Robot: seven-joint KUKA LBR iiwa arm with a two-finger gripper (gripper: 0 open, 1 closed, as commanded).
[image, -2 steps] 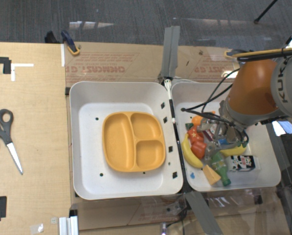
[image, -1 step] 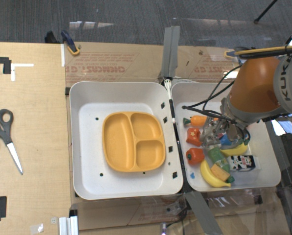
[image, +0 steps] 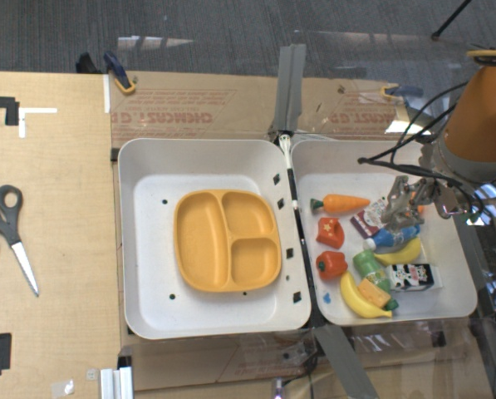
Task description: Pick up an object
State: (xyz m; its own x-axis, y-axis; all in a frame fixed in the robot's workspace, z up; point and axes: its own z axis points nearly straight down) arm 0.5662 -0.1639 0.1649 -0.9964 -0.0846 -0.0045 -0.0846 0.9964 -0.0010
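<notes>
Over on the left, one white bin held a yellow divided plate. Its neighbour, the right bin, was crowded: a carrot, two red peppers, a banana, a green bottle, a blue bottle and a small black-and-white carton. Above the blue bottle hung the end effector, though whether it was apart or together I couldn't tell. Scissors lay on the pale wooden surface, with grey carpet beyond.
</notes>
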